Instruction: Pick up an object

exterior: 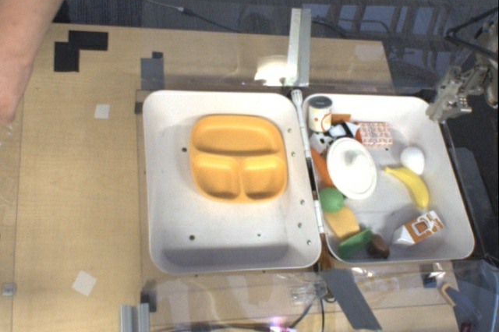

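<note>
Nearest the lens, low in the right bin [457, 198]: a small brown-and-white carton [422, 227], a dark brown lump [378, 247], a green piece [355, 242] touching it, and a yellow block [341, 222] just above. No single object named by the task, so any of these a fair candidate.

Further up the same bin: a banana [411, 186] lying free near the middle right, a white egg-like ball [413, 160] just above its upper end, a white bowl [352, 167] at centre, a green ball [332, 199] against the bowl's lower left. Along the top edge, a small can [319, 114], a black-and-white toy [339, 132] and a patterned box [374, 134], all packed close.

Gripper [456, 93] at upper right of the frame, beyond the bin's top right corner, well apart from every object, holding nothing. Jaws apart or together: cannot tell, too small and blurred.

Probably the approach step, with no grasp begun. Next, most likely: swing left and down over the bin, choose an isolated piece such as the banana or the carton, line the jaws across its narrow side, then descend. Avoid the crowded left side, a likely spot for snagging neighbours.

Outward: left bin [171, 167] with a yellow divided plate [238, 157]; wooden desk [78, 206]; a person's arm [31, 11] at upper left.
</note>
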### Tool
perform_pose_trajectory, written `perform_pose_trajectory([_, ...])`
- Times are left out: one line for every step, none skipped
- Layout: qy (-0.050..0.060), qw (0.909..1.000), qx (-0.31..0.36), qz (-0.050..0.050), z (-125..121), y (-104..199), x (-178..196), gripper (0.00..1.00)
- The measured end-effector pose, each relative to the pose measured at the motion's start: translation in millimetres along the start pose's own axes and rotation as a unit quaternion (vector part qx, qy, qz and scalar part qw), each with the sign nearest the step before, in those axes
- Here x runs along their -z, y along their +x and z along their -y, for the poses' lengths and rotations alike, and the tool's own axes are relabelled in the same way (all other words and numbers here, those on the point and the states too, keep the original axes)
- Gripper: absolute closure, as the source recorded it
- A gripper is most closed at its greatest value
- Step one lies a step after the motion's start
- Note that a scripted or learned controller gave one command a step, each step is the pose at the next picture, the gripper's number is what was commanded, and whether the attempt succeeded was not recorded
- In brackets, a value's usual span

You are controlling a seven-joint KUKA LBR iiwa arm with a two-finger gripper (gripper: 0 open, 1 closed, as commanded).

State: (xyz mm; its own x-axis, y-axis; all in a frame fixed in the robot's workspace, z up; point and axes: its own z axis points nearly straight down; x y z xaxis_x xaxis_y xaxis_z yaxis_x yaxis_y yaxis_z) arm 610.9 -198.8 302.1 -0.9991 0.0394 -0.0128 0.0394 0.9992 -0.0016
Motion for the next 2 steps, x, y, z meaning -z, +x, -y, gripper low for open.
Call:
perform_pose_trajectory([0.001, 1.0000, 0.001, 0.006, -1.1, -2.4, 13.4, 1.00])
perform_pose_trajectory([0.000, 0.9968, 0.080, -0.001, 3.1, -57.6, 3.9, 1.00])
